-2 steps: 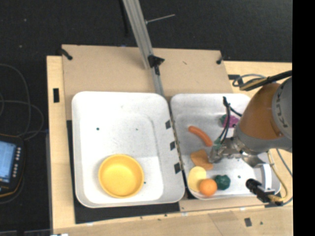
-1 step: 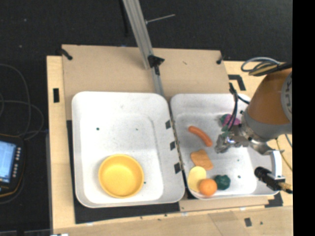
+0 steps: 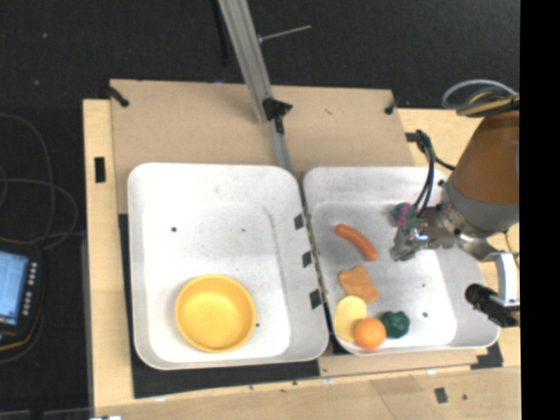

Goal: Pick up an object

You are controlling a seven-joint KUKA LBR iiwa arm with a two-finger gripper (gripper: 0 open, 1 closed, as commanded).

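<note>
The right bin holds several small items: an orange sausage-shaped piece, a tan toast-like slab, a pale yellow round piece, an orange ball and a dark green lump. My gripper hangs over the right half of this bin, to the right of the orange sausage piece, with a small pink-purple bit showing just above its fingers. The arm's orange band comes in from the right.
A yellow bowl sits at the front of the left bin. A metal strut slants down from the top to the gap between the bins. A handheld screen lies off the bench at far left.
</note>
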